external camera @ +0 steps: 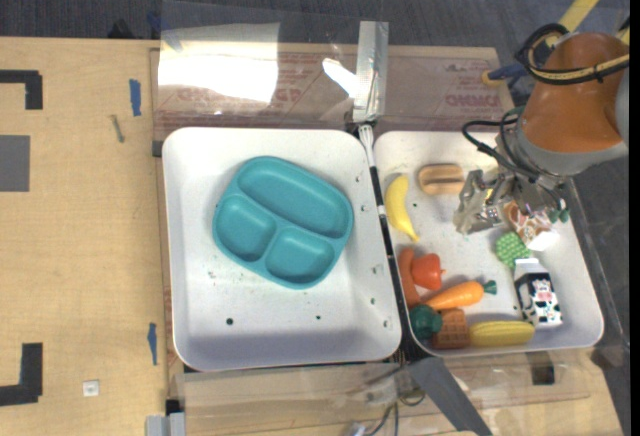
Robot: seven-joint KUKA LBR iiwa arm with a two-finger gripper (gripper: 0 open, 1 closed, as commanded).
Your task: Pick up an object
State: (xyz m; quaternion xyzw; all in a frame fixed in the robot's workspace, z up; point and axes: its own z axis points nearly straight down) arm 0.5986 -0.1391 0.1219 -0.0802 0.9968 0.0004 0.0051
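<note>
My gripper (478, 204) hangs low in the right bin (585, 324), and I can't tell from here how it is set. A hot dog (440, 178) lies just to its left, a banana (399, 207) beyond that by the bin's left wall. Nearer me sit a red pepper (426, 271), a carrot (458, 295), a corn cob (500, 332) and a small milk carton (538, 297). The left bin (190, 324) bears a teal divided plate (285, 221).

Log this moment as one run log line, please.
arm: over right bin | hand: low beside hot dog, nothing visibly held | left bin: teal divided plate | status: no pick yet
</note>
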